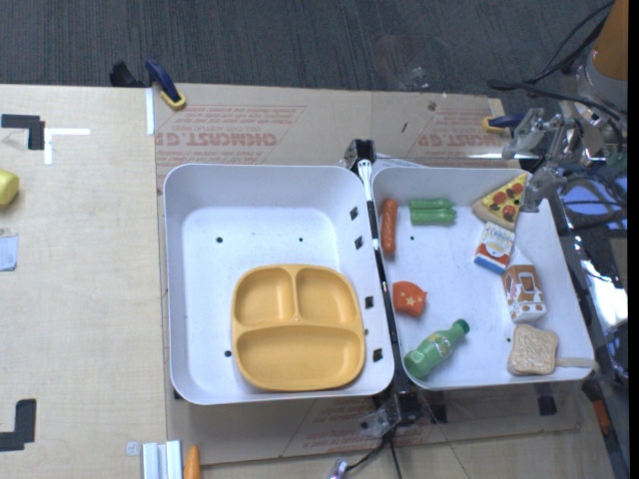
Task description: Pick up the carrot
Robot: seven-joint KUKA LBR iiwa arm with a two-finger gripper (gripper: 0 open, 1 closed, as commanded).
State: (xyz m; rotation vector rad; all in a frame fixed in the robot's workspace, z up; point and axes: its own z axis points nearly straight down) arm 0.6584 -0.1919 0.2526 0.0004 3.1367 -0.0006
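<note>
Two white bins sit side by side on the bench. Far left of them, a yellow object (pixel 7 187) lies at the bench's edge. The left bin (pixel 190 267) holds a yellow tray (pixel 298 327) with three compartments, set toward its near right corner.

Just over the shared wall, in the right bin (pixel 469 372), the carrot (pixel 388 226) lies lengthwise beside the divider, near the far left corner. Just right of its far end is a green pepper (pixel 431 211). Nearer the camera, below the carrot, sits a small red-orange piece (pixel 408 298), and nearer still a green bottle (pixel 434 349) lies tilted, cap pointing up and right.

Further right, a pizza slice (pixel 501 201) rests near the far wall, with a small carton (pixel 493 247) just below it, then a snack packet (pixel 524 293), and a slice of toast (pixel 532 350) by the near right corner.

At the far right, the gripper (pixel 555 164) hangs over the right bin's far right corner, well apart from the carrot. It grips nothing that can be seen; how wide it stands I cannot tell amid the cables.
</note>
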